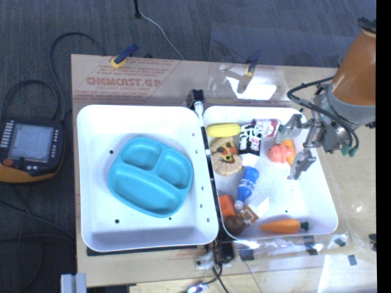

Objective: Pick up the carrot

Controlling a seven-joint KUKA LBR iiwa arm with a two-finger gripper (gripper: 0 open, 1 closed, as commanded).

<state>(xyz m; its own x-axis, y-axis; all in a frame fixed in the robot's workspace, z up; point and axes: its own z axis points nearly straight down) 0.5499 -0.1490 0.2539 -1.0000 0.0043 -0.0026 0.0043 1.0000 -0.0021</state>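
The carrot (281, 226) is orange with a dark green stub at its right end. It lies flat along the front wall of the right bin (317, 191). My gripper (295, 146) hangs over the right bin's far right part, well behind the carrot. It is open, its two grey fingers (302, 162) spread apart with nothing held between them. A pink-orange round toy (280, 152) lies just left of the fingers.
The right bin also holds a yellow piece (223, 130), a black-and-white carton (253, 137), a round biscuit-like toy (227, 158), a blue bottle (246, 184), an orange block (226, 204) and a brown item (235, 224). A blue divided plate (151, 174) sits in the left bin (91, 127).
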